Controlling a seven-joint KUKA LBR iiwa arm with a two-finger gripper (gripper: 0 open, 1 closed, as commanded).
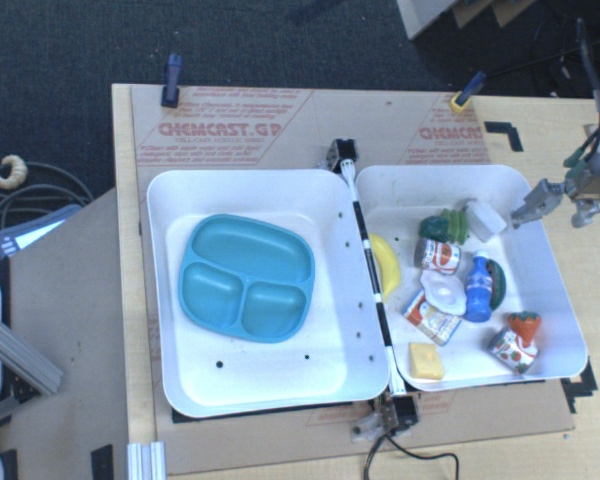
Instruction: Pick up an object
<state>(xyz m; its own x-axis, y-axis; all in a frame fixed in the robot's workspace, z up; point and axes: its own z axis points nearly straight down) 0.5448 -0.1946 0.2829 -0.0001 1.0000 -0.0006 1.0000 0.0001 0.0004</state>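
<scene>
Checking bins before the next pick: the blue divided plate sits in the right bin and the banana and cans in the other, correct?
Not quite. The camera view shows the blue divided plate in the left bin; the banana and cans lie in the right bin.

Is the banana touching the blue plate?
Apart. The camera view shows the banana in the right bin and the blue plate in the left bin, with the bin walls between them.

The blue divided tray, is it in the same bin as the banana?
No, the blue divided tray lies alone in the left bin, while the banana lies in the right bin.
</scene>
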